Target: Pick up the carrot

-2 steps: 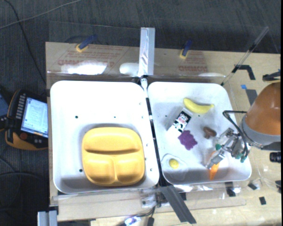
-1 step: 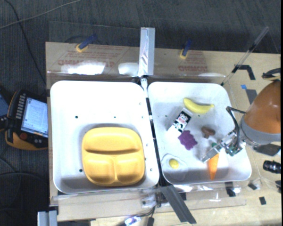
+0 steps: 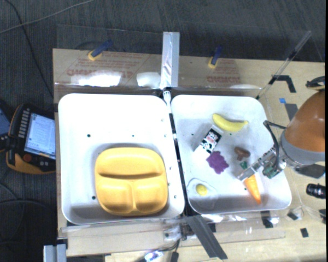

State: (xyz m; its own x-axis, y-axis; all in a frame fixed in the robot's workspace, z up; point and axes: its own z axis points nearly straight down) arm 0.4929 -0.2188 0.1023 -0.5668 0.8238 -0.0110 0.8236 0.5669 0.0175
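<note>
The orange carrot [image 3: 253, 188] lies in the right bin [image 3: 273, 201], near its front right corner, pointing toward the front edge. The gripper [image 3: 250, 171] hangs low over the bin from the right and sits right at the carrot's upper end, touching or nearly touching it. The carrot rests on the bin floor. Behind the gripper, the grey wrist and the orange band of the arm [image 3: 309, 132] rise at the right edge.
The right bin also holds a banana [image 3: 229, 123], a small black-and-white box [image 3: 208, 141], purple grapes [image 3: 217, 161], a brown piece [image 3: 241, 152] and a fried egg [image 3: 201, 189]. A yellow divided tray [image 3: 131, 179] lies in the left bin [image 3: 76, 124].
</note>
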